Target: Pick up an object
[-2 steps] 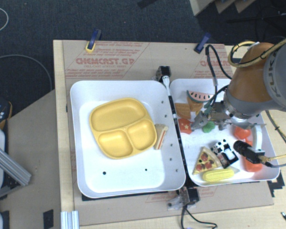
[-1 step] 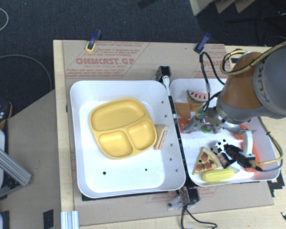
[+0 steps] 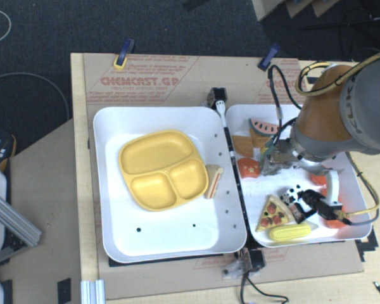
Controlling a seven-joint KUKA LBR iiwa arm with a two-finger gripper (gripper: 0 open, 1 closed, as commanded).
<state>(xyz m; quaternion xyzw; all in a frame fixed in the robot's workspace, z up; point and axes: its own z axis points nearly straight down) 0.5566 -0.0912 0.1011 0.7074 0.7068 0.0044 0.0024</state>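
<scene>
The right bin [image 3: 361,233] holds several toy foods: a watermelon slice [image 3: 264,128], a brown bread-like piece [image 3: 243,145], a red tomato-like piece [image 3: 248,167], a pizza slice [image 3: 273,213], a corn cob [image 3: 289,233], a black-and-white toy [image 3: 302,202] and orange-red pieces [image 3: 332,189]. My gripper [image 3: 270,159] hangs low over the left part of that bin, just right of the red piece and the bread. The arm's grey body and orange band cover the bin's upper right.
The left bin [image 3: 107,132] holds a yellow divided plate [image 3: 163,168] and a small sandwich-like wedge [image 3: 213,181] at the plate's right edge. Clamps and cables sit along the board's top edge and between the bins.
</scene>
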